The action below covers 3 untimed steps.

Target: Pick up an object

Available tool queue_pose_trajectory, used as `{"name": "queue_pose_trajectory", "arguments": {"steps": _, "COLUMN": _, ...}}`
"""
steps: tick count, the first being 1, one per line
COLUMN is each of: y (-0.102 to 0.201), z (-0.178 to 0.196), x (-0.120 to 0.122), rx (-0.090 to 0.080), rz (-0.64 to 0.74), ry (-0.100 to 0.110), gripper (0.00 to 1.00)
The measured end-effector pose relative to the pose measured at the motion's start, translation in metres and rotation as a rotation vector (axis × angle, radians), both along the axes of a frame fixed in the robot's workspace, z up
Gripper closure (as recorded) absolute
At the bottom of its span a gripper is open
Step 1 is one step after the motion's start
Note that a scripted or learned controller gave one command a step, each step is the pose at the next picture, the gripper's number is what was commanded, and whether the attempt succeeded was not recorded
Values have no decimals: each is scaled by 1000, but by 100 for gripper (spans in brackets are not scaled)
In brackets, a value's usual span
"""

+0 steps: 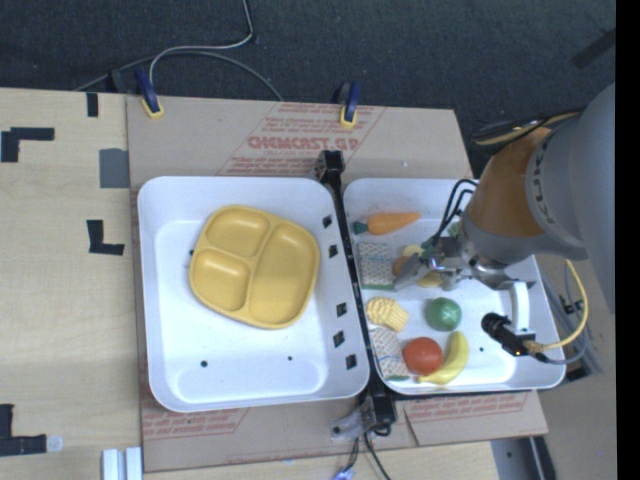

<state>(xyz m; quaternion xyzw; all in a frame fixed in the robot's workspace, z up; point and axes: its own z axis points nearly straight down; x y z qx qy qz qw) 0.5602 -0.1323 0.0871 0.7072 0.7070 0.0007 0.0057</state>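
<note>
Crowded below the jaws [428, 265], curved yellow plastic banana [452, 360], round red tomato [423, 354] and green ball [443, 314]: likely nudged or mis-grasped; jaw opening impossible to tell.

Yellow divided plate [254, 266] sitting in the left bin [170, 368], carrot [392, 223], green ball [443, 314], tomato [423, 354] and banana [451, 360] in the right bin [520, 373] under the gripper [425, 265].
</note>
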Motion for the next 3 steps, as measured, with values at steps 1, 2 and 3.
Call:
{"name": "queue_pose_trajectory", "arguments": {"steps": 1, "y": -7, "z": 0, "x": -50, "rx": 4, "rz": 1, "ry": 3, "gripper": 0}}
{"name": "queue_pose_trajectory", "arguments": {"steps": 2, "y": -7, "z": 9, "x": -49, "rx": 5, "rz": 1, "ry": 3, "gripper": 100}}
{"name": "queue_pose_trajectory", "arguments": {"steps": 3, "y": 81, "z": 97, "x": -28, "rx": 8, "rz": 4, "ry": 9, "gripper": 100}}
